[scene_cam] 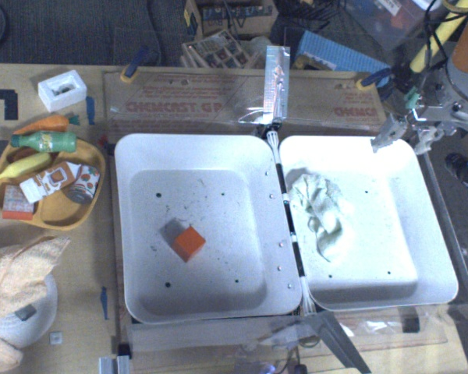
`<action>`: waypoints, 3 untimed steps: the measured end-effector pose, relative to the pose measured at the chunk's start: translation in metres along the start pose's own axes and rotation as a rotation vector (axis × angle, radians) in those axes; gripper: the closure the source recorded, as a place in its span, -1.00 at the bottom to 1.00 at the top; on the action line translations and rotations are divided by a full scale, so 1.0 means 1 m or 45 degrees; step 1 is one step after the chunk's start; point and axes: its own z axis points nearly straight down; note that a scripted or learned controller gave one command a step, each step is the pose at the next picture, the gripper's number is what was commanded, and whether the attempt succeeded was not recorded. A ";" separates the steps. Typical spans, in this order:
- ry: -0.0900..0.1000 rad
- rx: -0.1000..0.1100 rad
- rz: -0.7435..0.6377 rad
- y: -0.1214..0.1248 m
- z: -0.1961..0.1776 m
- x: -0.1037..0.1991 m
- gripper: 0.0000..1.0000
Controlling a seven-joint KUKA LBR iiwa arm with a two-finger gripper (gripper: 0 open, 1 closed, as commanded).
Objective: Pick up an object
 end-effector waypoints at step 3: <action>-0.004 -0.011 -0.060 0.015 0.168 0.004 -1.00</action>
